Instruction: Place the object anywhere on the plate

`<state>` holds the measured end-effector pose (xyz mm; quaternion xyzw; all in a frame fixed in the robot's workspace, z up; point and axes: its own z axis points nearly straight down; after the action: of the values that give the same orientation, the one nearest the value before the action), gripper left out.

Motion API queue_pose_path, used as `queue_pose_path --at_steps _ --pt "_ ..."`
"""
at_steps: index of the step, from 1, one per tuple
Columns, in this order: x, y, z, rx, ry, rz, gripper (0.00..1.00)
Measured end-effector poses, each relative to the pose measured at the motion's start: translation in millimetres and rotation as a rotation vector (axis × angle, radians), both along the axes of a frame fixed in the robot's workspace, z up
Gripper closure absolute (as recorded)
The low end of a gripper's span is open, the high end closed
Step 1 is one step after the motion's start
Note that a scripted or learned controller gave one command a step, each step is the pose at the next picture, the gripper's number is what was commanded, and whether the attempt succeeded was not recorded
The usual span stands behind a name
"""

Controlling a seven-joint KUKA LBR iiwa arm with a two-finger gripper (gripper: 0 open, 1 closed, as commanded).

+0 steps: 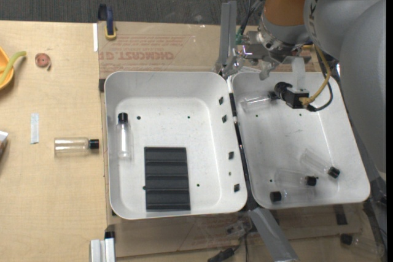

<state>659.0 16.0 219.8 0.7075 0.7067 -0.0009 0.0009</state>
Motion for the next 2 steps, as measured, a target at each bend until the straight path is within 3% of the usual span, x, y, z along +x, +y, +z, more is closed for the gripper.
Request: queue_pose_path --at_steps 1,2 --pt "-9 -76 87 0.0 0.001 0.103 0.0" --pt "-58 -152 193 0.0 0.001 0.28 0.0"
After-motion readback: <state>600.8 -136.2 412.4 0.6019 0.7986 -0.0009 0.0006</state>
